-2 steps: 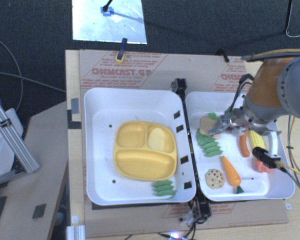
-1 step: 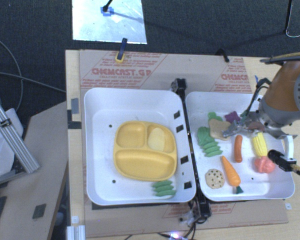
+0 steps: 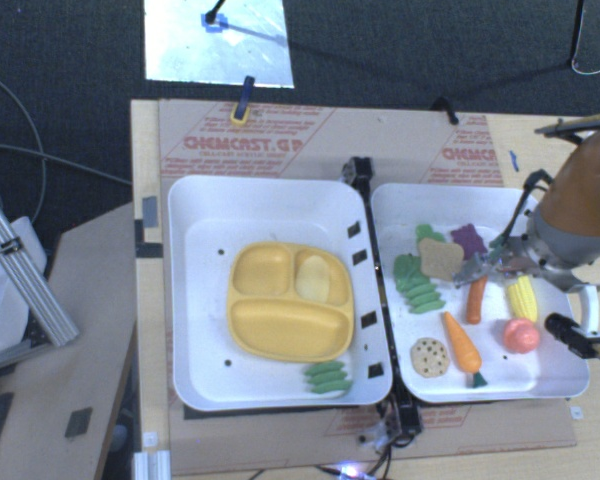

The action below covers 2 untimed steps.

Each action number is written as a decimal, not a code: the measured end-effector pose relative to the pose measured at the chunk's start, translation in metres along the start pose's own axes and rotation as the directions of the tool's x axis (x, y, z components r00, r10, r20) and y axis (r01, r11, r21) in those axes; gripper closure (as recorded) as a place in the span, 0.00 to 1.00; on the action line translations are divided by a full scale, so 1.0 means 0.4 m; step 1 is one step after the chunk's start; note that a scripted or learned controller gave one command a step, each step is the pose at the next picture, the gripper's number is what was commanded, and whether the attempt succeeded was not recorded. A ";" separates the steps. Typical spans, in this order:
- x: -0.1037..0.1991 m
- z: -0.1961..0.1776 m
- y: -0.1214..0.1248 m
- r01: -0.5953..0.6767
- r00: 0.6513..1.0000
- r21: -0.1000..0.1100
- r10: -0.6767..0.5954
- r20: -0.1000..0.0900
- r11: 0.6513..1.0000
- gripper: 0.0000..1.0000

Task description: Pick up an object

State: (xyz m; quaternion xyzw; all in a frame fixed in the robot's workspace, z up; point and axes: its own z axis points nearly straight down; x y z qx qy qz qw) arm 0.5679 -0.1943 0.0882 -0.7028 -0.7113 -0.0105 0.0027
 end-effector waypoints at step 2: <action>-0.017 -0.050 -0.003 -0.002 1.000 -0.001 0.002 0.018 1.000 1.00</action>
